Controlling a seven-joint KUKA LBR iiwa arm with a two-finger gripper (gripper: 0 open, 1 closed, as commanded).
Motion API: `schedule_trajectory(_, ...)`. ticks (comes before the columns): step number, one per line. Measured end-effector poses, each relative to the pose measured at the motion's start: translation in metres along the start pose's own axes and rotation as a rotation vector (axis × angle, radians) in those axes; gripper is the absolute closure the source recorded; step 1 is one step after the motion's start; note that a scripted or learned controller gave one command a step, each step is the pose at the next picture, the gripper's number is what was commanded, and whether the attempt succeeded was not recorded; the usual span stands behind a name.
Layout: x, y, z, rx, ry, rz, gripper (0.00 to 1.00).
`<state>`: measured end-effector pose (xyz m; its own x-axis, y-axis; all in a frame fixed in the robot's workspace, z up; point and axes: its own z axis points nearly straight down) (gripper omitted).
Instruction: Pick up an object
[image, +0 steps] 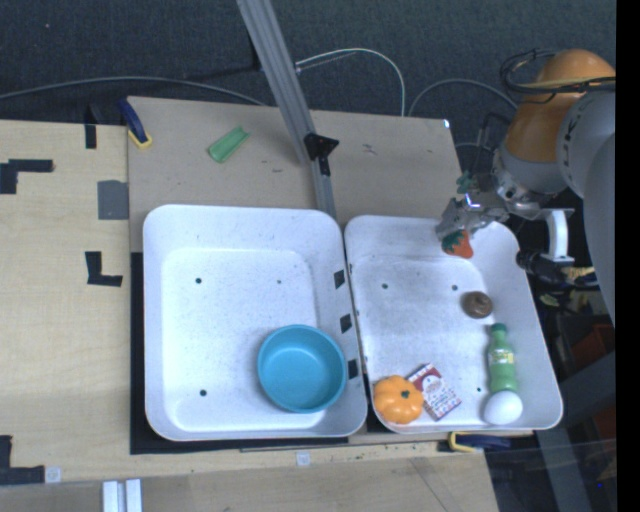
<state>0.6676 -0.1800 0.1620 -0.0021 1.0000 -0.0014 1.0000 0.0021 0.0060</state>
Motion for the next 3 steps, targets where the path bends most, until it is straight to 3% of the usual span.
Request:
schedule_trajectory(2, 0.002, 0.005, -0.118, 0.000, 0.000, 0.000, 1.00)
schedule_trajectory(3, 0.051, 0.005, -0.119, 0.007, 0.003, -0.003, 1.00)
